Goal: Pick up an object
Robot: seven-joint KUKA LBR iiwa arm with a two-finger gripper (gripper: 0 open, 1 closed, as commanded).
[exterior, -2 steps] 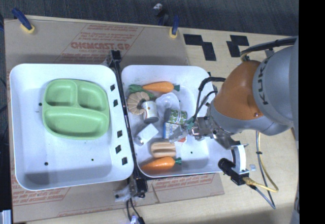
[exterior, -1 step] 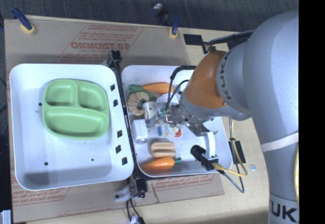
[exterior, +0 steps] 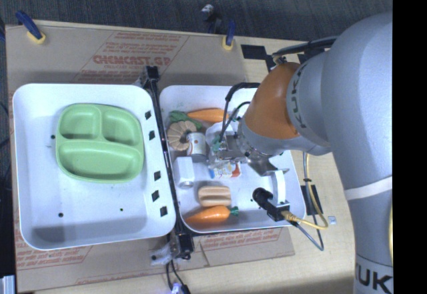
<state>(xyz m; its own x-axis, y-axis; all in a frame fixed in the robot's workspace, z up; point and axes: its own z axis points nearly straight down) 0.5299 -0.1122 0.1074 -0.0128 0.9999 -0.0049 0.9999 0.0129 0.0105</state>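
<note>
Your claw [exterior: 223,156] low in the right white plastic bin [exterior: 175,101], grip state unclear, smooth orange carrot [exterior: 207,115] above, tan hot-dog bun [exterior: 213,194] below, round beige spool [exterior: 180,136] left.

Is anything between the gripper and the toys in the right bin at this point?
Nothing visible does. The gripper is already down among the toys in the right bin, with the hot dog and lower carrot just below it in the view.

The divided plate [exterior: 100,141] lies in the left bin [exterior: 40,219]. In the right bin [exterior: 175,96] (under the arm [exterior: 333,106]), one carrot [exterior: 207,115] lies at the far side, another [exterior: 208,215] at the near side, a hot dog [exterior: 213,194] just behind it.
</note>
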